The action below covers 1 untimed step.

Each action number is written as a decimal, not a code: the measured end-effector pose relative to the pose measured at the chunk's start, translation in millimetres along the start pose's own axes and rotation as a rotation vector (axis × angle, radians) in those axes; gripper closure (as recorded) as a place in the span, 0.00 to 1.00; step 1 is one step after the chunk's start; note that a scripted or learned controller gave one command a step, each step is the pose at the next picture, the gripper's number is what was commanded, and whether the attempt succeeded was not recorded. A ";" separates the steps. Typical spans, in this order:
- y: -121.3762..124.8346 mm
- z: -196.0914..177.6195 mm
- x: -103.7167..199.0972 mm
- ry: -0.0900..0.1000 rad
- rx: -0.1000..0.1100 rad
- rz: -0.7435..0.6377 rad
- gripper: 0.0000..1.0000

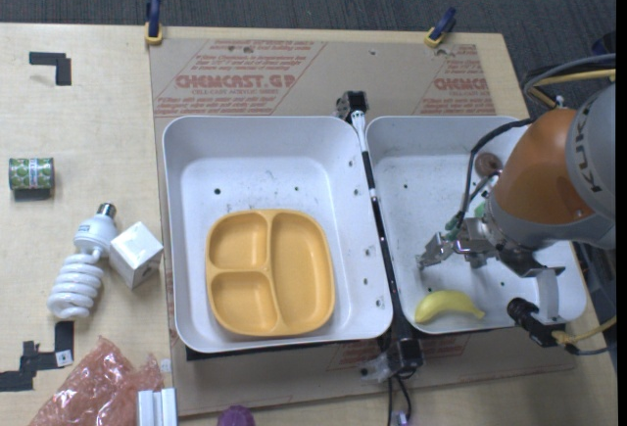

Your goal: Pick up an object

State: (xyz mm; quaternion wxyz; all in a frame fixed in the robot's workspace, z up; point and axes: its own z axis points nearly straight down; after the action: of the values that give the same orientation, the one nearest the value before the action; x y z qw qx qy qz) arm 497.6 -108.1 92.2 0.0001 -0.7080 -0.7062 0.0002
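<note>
The arm reaches in from 3 o'clock over the right bin. Its hand hangs low inside that bin, near the middle; whether it is open or closed cannot be told, and nothing shows in its grip. A banana lies on the bin floor at 6 o'clock from the hand, just beside it and apart. The left bin holds a yellow tray with three compartments. On the worktop at 9 o'clock lie a bulb, a white cube and a green can.
</note>
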 end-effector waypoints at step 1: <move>1.4 -10.0 -0.8 -0.001 -0.003 0.002 1.00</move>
State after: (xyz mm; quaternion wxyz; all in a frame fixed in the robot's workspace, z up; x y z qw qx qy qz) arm 499.0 -108.9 102.2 -0.0012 -0.7087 -0.7055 -0.0006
